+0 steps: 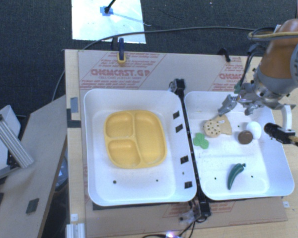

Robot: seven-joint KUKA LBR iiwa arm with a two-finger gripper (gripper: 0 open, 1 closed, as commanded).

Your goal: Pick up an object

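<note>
Since nothing can be seen between the fingers of the two-finger metal gripper (237,103), the pick is judged not yet made, and the whole of the grasp and lift is left to do. The gripper is seen at the upper right of the frame, over the far part of the shallow white right-hand bin (275,185), with its fingers spread apart and one tip just above the tan, dark-speckled cookie-shaped piece (217,127). That piece, taken to be the likeliest target, lies flat in the upper left part of the right-hand bin; whether it is touched by the fingertip cannot be told. Near it, a small green leafy piece (201,141) is found by the bin's left wall, a brown round piece (245,138) and a white egg-shaped object (254,129) lie touching towards the right, and a dark green pepper-shaped piece (235,174) rests lower down, well apart. A yellow plastic divided plate (135,138) is held in the white left-hand bin (97,182).
</note>
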